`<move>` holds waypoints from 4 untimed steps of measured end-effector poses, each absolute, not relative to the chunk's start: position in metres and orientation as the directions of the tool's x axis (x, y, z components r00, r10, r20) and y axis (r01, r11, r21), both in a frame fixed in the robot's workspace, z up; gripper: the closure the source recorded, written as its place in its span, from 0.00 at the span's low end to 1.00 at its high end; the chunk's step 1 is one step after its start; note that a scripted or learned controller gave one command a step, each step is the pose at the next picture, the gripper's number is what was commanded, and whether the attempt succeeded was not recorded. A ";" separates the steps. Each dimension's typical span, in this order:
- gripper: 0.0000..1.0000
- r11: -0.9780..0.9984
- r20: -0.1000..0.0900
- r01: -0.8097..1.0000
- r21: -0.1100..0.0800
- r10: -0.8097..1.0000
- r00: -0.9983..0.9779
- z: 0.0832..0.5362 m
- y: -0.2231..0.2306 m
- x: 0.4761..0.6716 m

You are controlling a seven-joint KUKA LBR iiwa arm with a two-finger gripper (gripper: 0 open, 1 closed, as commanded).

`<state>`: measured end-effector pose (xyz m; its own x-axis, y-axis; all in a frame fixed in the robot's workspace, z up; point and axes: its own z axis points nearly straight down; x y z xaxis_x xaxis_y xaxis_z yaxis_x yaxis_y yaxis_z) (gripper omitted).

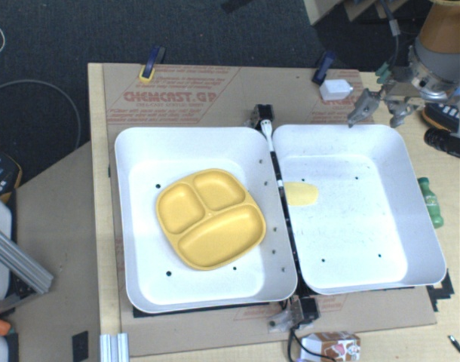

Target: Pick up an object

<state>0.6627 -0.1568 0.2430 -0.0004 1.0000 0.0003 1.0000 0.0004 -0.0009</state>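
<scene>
Yellow divided tray fills the left bin untouched — gripper, fingers spread, hovers above the right bin's far edge, yet to descend.

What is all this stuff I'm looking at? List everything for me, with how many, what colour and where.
Bins: two, white, shallow, side by side on the bench.
Divided plate: one, yellow, three compartments, lying in the left-hand bin.
Small flat piece: one, pale yellow, in the right-hand bin beside the wall the bins share.
Clamps: two, blue, on the board's far edge; the left one has a yellow tip.
Small block: one, white, beside the right clamp.
Green object: one, on the bench just right of the right-hand bin; too small to identify.
Board: one, brown with red print, under the bins.
Arm: one, grey with an orange band, at upper right.
Gripper: one, its fingers spread, above the right-hand bin's far corner, holding nothing.
</scene>
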 end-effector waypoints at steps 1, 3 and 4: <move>0.00 0.006 -0.001 1.000 0.019 1.000 -0.006 0.386 -0.102 0.599; 1.00 0.002 -0.004 1.000 0.007 1.000 -0.002 0.528 -0.105 0.539; 1.00 -0.004 0.002 1.000 -0.013 1.000 0.004 0.415 -0.115 0.502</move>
